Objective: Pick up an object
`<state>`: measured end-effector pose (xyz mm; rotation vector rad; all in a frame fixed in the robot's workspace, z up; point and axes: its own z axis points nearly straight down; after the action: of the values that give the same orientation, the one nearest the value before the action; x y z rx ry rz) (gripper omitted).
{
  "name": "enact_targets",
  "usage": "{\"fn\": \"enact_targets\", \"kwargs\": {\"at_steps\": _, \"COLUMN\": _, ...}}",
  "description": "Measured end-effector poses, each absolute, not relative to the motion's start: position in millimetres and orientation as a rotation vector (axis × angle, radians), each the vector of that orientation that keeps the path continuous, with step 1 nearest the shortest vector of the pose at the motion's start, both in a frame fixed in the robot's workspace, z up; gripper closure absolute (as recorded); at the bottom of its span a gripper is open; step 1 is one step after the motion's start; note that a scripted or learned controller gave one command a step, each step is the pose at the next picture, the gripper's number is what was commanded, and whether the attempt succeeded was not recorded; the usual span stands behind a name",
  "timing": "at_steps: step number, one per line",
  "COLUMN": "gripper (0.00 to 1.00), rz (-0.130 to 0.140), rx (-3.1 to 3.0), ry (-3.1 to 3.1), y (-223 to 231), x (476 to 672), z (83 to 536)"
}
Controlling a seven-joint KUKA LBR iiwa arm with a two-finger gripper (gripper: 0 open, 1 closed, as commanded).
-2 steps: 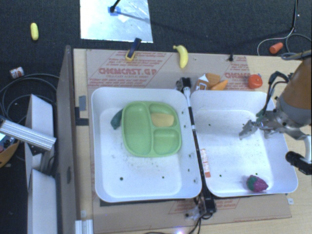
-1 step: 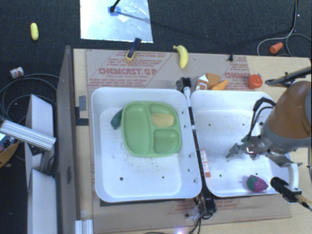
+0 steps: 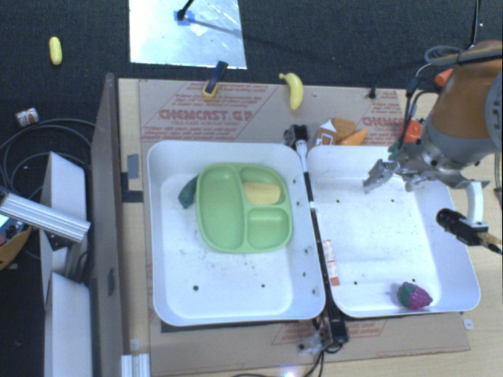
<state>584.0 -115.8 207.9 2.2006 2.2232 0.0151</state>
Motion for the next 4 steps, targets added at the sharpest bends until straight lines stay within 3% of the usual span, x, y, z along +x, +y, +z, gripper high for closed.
{"fn": "enact_targets", "kwargs": {"at_steps": 1, "gripper": 0.0, "rz": 0.0, "rx": 2.22, "ry": 2.221, "y": -135.6, "x": 585.3, "z": 180.4}}
{"fn": "enact_targets", "kwargs": {"at_steps": 2, "gripper": 0.0, "rz": -0.002, "rx": 2.224, "ry": 2.223, "y": -143.9, "x": 548.3, "z": 128.3}}
{"fn": "enact_targets", "kwargs": {"at_steps": 3, "gripper": 0.0, "rz": 0.003, "rx": 2.215, "ry": 2.223, "y": -144.4, "x": 556.0, "z": 152.6}}
{"fn": "enact_targets", "kwargs": {"at_steps": 4, "gripper": 0.0, "rz": -0.002, "rx": 2.223, "ry": 2.223, "y": -139.7, "x": 506.1, "z": 165.5}}
